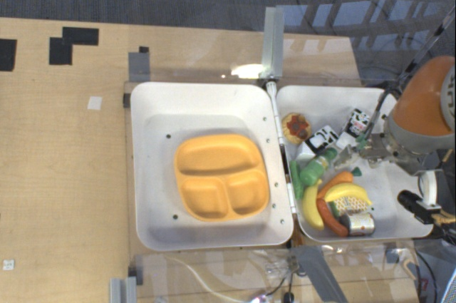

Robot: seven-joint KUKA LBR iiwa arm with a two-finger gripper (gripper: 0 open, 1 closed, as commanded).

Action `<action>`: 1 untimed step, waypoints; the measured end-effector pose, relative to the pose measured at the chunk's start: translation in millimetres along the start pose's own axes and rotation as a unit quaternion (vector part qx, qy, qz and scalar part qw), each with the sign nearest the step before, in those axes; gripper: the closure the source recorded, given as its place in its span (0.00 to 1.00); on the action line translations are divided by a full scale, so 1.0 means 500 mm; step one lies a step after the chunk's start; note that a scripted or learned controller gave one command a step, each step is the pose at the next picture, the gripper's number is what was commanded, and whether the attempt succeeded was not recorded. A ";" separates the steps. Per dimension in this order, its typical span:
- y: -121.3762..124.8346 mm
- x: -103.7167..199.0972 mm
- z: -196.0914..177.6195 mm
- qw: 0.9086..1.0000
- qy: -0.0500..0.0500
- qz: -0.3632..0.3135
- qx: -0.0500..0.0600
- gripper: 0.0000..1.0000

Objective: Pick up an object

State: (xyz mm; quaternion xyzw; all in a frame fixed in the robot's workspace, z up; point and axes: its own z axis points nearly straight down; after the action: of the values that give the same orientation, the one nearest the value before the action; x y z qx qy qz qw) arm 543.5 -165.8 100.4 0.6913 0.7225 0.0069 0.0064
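While the toy food sits heaped in the right bin (399,98), the banana (311,205) lies lengthwise just left of and below the end effector (367,150). Can't tell how that's set. Left bin (153,152) carries an orange tray (217,177).

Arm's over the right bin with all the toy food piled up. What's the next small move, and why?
Probably lower the gripper a little toward the pile under it. It sits over the right bin beside the green bottle and the carrot, and I can't see anything between its fingers. The banana lies further off, so the bottle looks like the nearer target.
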 end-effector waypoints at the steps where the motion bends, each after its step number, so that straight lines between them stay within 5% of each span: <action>1: -0.099 0.024 0.019 0.994 -0.002 0.105 -0.001 0.00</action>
State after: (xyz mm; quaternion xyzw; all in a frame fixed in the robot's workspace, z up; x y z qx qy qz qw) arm 493.6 -156.0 90.1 0.7637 0.6455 0.0066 0.0076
